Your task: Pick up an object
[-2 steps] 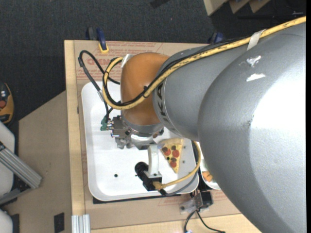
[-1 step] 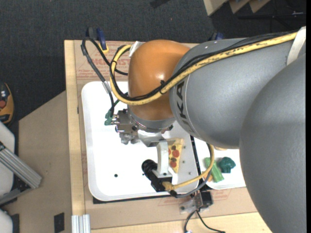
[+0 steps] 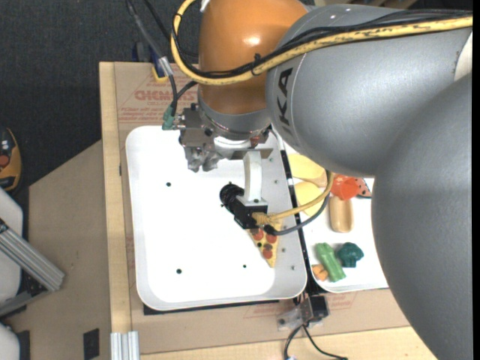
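Nearest candidate is taken to be the wedge-shaped toy (image 3: pixel 264 247), which looks like a pizza slice. It is laid flat on the floor of the left bin (image 3: pixel 187 238), close against that bin's right wall, toward the near corner. Its long axis is run roughly from upper-left to lower-right in the camera view, narrow tip pointed at the near edge. The gripper (image 3: pixel 198 160) is placed over bare bin floor in the far part of the same bin, so the wedge is offset from it toward the lower right, apart and not touched. How far the gripper is opened cannot be told; nothing is seen held. Judged: a shift toward the right wall and a wrist turn across the wedge's long axis would be needed, with wall clearance tight. In the right bin (image 3: pixel 349 284) a yellow piece (image 3: pixel 309 172), orange piece (image 3: pixel 345 187), tan bottle shape (image 3: pixel 341 216), green piece (image 3: pixel 328 262) and teal piece (image 3: pixel 349 255) are clustered. Both bins are carried on the bench (image 3: pixel 116 223).
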You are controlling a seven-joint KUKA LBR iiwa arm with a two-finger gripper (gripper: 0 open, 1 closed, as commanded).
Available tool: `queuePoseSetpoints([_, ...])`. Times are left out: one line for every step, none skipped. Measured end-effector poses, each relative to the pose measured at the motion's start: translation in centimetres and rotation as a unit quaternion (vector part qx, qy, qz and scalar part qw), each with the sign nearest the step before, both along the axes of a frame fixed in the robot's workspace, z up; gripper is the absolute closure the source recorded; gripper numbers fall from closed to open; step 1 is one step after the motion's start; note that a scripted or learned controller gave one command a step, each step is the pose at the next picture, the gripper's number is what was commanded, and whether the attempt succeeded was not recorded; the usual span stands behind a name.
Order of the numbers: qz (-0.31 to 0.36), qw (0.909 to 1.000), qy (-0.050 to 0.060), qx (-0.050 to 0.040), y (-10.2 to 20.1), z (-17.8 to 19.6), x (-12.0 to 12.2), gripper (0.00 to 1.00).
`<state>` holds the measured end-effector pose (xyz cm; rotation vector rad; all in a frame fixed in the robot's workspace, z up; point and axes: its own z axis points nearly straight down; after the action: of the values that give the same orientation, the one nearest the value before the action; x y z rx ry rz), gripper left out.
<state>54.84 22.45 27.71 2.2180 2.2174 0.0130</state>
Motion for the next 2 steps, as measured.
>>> queuePoseSetpoints([-0.001,1.0,0.001,-0.0008,-0.7,1.6,7.9,1.0])
queuePoseSetpoints([0.0,0.9999,0.017,-0.0039,0.0,-13.7,-2.8,1.0])
